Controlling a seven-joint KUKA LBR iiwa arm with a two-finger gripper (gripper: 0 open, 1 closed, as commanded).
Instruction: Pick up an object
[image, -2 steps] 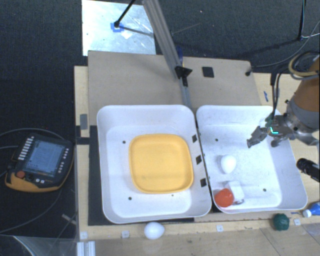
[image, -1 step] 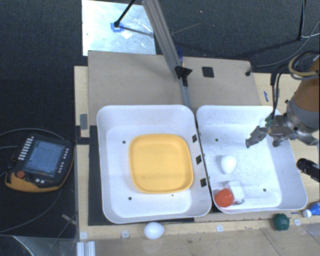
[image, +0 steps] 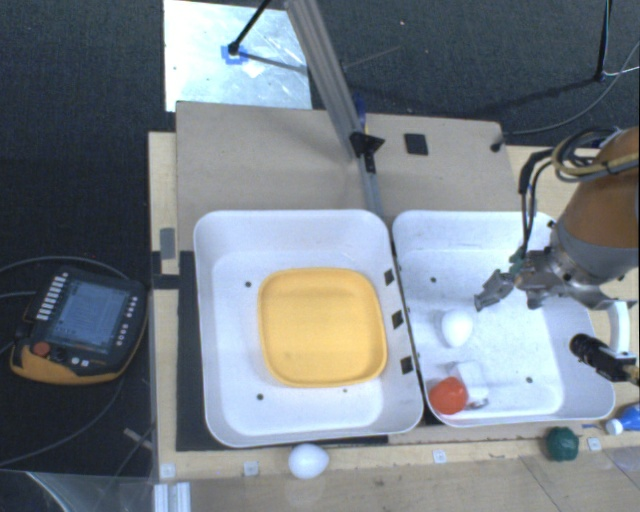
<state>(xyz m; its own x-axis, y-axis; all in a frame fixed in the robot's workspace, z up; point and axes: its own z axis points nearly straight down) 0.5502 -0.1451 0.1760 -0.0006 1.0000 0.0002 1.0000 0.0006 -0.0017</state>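
A teach pendant (image: 78, 325) lies on dark carpet (image: 80, 150) left of the bench.

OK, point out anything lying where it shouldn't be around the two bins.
Two things lie outside the bins on the bench: a white egg-shaped object just below the left bin's front edge, and a dark green ball off the right bin's front right corner. Everything else sits inside a bin.

One fixed camera above the bench (image: 300, 160), slanting down, both white bins (image: 215, 330) in frame.
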